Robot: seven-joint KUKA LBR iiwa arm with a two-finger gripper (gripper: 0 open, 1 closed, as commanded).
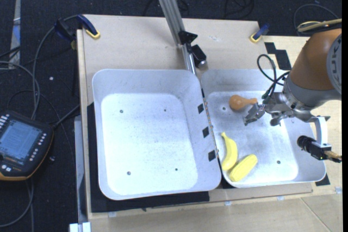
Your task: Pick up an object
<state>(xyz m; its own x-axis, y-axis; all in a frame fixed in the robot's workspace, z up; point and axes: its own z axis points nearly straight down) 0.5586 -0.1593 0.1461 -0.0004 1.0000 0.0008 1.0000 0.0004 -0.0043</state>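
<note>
Gripper point(254, 113): low over the right bin, in its upper middle, carried on the grey arm with the orange band reaching in from the right.
Jaws: dark and small against the bin floor; open or closed, cannot tell; nothing seen between them.
Orange pear-shaped object point(238, 102): on the floor of the right bin, just up and to the left of the jaws, its stalk end pointing right toward them; touching or just apart, cannot tell.
Banana point(230, 150): lying in the right bin below and to the left of the jaws, well apart from them, close to the bin's left wall, curved with its upper tip toward the jaws.
Yellow oblong object point(243, 167): lower still than the banana, tilted, its left end touching or just beside the banana's lower end, farthest from the jaws of the three.
Right bin point(283, 144): white, shallow, speckled floor, under and around the jaws.
Left bin point(147, 138): white, shallow, far to the left of the jaws, its right rim overlapping the right bin's left rim.
Bench point(136, 43): pale board beneath both bins.
</note>
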